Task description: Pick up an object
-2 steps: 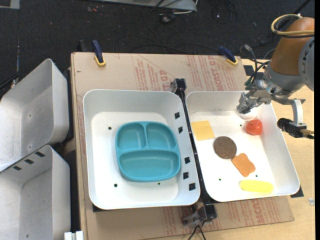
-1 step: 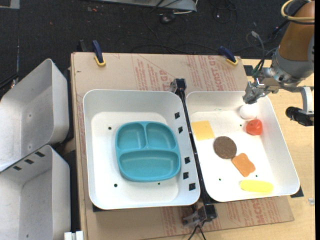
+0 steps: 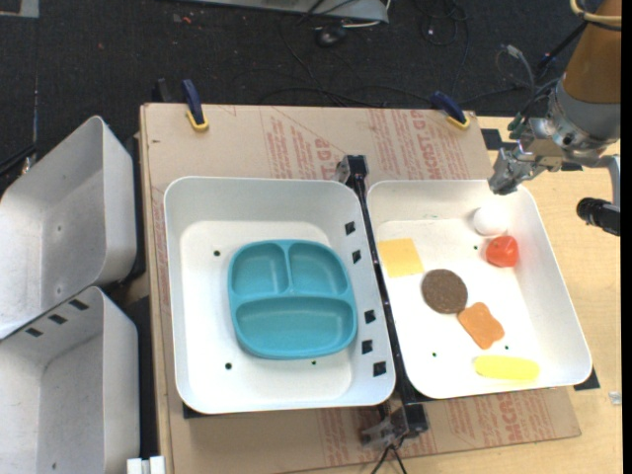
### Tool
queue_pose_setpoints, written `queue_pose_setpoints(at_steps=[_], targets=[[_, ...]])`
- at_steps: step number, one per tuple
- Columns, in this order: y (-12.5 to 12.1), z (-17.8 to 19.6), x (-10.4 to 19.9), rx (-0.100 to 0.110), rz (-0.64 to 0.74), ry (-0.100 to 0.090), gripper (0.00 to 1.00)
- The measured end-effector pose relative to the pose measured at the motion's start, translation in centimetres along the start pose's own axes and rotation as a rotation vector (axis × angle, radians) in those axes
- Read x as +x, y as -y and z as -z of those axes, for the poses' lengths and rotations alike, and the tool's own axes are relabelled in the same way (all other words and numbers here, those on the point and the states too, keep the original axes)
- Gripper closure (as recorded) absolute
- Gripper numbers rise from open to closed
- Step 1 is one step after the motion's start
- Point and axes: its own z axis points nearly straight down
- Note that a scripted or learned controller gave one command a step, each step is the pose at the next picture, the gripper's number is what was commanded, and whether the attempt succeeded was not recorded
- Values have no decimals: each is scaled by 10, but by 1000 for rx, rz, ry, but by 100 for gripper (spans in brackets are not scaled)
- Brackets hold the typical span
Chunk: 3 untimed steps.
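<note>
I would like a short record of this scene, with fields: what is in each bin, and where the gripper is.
left bin: one blue tray with three compartments
right bin: yellow square, brown disc, orange piece, yellow piece, red piece, white ball
ball and red piece: close together, near the far right corner
gripper: above the far right corner of the right bin, just beyond the white ball
held: nothing seen between the fingers

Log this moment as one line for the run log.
pincer: above right bin's far corner | nearest: white ball, red piece | left bin: teal tray | pick: not yet
</note>
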Motion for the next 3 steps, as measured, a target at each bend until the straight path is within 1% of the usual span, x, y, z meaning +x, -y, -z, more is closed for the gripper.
queue_pose_setpoints(at_steps=[1,2,3], targets=[[15,3,48,6,4,-2,100],[38,10,97,6,4,-3,100],[70,0,150,8,4,-4,100]])
